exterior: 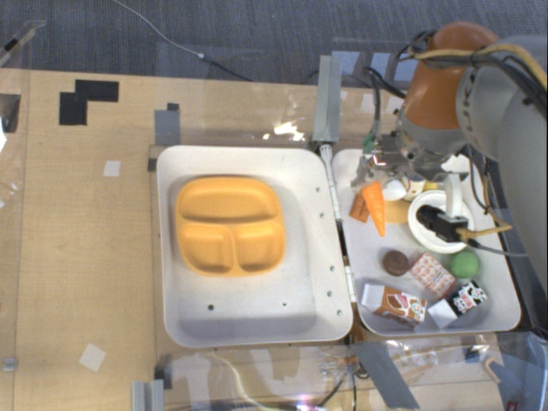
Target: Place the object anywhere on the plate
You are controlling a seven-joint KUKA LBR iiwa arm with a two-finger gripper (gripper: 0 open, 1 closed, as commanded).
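Right bin (514, 311): carrot (374, 206), cartons, green ball (465, 265).

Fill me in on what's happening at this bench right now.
The grey and orange arm reaches in over the right bin, with its gripper low at the bin's far end, just above an orange carrot. That bin also holds a white bowl, a green ball, a brown disc and some small cartons. The yellow divided plate sits in the left bin with nothing on it, so no object has been placed yet.
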